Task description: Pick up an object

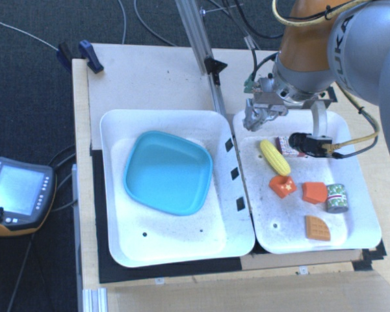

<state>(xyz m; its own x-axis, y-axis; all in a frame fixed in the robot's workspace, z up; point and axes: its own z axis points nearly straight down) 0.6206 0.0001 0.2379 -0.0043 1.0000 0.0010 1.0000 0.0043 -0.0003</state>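
Note:
My gripper (254,121) hangs over the far left corner of the right bin (357,223), with nothing visible between its fingers. Just right of it and nearer the camera lies a yellow corn cob (275,157). A small packet with a red and white pattern (285,144) lies beside the cob's far end. Nearer the front sit an orange-red block (283,186), an orange cube (314,192), a small green-patterned can (337,197) and a tan waffle-like piece (317,227).
The left bin (114,239) holds a blue square plate (168,172). A metal pole (198,34) slants up from between the bins. A blue clamp (90,55) sits at the bench's far left corner. A handheld pendant (14,194) lies off the bench to the left.

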